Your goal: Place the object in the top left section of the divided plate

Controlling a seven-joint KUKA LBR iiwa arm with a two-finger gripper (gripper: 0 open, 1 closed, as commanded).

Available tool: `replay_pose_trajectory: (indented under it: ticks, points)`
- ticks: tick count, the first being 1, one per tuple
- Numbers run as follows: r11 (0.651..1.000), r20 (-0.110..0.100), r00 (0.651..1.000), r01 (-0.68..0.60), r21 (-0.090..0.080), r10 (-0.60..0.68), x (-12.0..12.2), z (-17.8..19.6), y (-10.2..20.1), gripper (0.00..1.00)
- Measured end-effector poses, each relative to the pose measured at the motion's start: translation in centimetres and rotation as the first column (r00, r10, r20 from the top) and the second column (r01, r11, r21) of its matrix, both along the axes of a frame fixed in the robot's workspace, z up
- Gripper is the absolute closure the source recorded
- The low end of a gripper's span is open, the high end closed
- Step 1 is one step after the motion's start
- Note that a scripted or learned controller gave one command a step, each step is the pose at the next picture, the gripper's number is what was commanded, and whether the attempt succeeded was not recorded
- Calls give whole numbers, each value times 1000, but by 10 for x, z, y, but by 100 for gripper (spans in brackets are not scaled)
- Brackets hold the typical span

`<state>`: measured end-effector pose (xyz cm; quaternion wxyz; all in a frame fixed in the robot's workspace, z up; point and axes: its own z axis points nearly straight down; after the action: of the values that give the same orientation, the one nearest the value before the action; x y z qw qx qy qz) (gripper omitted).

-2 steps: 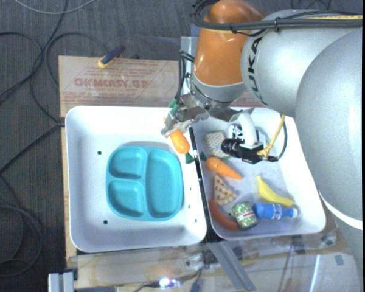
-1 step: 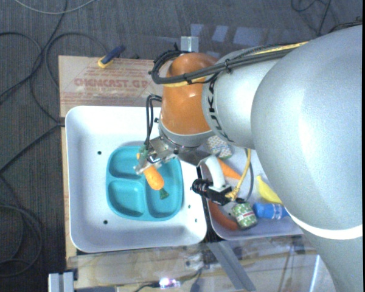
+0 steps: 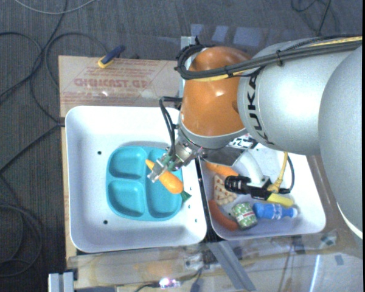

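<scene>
one carrot [image 3: 172,182]: orange, lying at a slant over the right side of the blue plate [image 3: 112,190], with a bit of green at its lower end near the plate's right rim.
gripper [image 3: 162,168]: right on the carrot's upper half. its jaws look clamped on the carrot, with a metal finger to either side of it.
top left section [image 3: 126,164]: bare, and just left of the carrot's upper tip. this is where you want the carrot to end up.
done so far: as you can judge from this view, the carrot is picked up and brought over the plate.
left to do: a short shift to the left, then lower and let go. the carrot is over the wrong part of the plate for now.
left bin [image 3: 85,157]: bears the plate near its middle.
right bin [image 3: 313,221]: holds a blue bottle [image 3: 275,212], a green can [image 3: 244,215] and other small things you need not touch.
hard to tell: whether the carrot hangs above the plate or already rests on it.
hidden: the arm [image 3: 292,90] covers the back of the right bin, and the gripper covers part of the plate's upper right.
</scene>
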<state>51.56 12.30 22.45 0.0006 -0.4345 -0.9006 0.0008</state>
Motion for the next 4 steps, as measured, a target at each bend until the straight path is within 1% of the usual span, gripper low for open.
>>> replay_pose_trajectory:
  ticks: [1,2,3,4]
  points:
    - [1000,-1,1000,-15,1,15,-20,11,22,100]
    - [1000,-1,1000,-14,1,14,-20,11,22,0]
    - [947,-1,947,-322,2,322,27,-69,9,0]
    - [947,-1,947,-322,6,322,26,-60,11,100]
